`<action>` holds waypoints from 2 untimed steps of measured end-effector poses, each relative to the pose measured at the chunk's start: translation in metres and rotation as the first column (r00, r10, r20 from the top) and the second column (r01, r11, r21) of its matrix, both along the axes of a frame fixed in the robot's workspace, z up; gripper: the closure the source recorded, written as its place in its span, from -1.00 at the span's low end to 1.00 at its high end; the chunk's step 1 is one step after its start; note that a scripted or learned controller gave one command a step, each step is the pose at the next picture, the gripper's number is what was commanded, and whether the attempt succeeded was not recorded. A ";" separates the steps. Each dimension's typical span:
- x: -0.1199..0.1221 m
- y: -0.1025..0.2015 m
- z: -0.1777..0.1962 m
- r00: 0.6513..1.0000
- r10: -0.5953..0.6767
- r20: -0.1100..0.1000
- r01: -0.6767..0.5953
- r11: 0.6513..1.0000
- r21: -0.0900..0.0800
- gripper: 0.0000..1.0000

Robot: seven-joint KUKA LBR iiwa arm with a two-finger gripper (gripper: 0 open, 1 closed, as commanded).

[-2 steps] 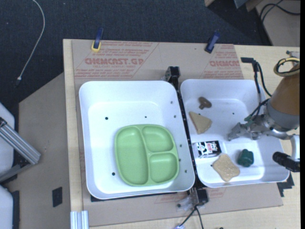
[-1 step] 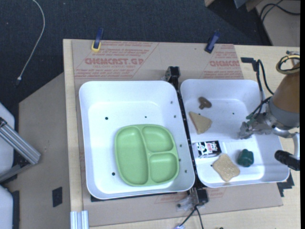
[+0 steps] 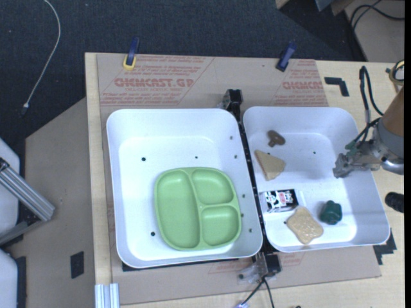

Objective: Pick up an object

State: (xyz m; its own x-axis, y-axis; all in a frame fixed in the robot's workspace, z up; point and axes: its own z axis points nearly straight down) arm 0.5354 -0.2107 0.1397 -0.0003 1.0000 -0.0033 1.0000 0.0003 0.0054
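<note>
Status: nothing picked yet. My gripper (image 3: 342,167) is at the 3 o'clock edge of the right bin (image 3: 302,115), low over the bin's right wall, pointing toward 9 o'clock. The tips are small and blurred here, so I can't tell how far apart they stand. Nothing visible between them, so I'm not claiming a hold.

Candidates, all lying loose on the right bin floor:
- dark green lump (image 3: 331,212), at about 5 o'clock from my tips, the nearest item, but apart from me
- tan cracker-like piece (image 3: 304,226), at 6 o'clock in the bin, just beside the green lump
- small black-and-white carton (image 3: 280,200), near the dividing wall, 7 o'clock in the bin
- tan wedge (image 3: 271,164), left of bin centre, 9 o'clock from me
- small brown piece (image 3: 275,138), at 11 o'clock in the bin, just above the wedge

The left bin (image 3: 122,172) holds a green divided plate (image 3: 197,207), three compartments, nothing in them.

My read: approach phase. Left to do: descend on one item, close, lift clear. All of it is ahead.

Writing: the cardboard sheet (image 3: 192,76) under the bins has red print, "CHEMCAST GP" legible at 12 o'clock above the left bin, repeated partly above the right bin. The carton has a printed face, too small to read.
</note>
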 end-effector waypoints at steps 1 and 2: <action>0.003 0.010 0.051 1.000 0.002 0.002 -0.002 1.000 0.000 1.00; 0.004 0.009 0.093 1.000 0.002 0.002 -0.002 1.000 0.000 1.00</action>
State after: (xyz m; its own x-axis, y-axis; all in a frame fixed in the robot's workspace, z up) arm 0.5396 -0.2012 0.2323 -0.0021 1.0000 -0.0033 1.0000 0.0021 0.0069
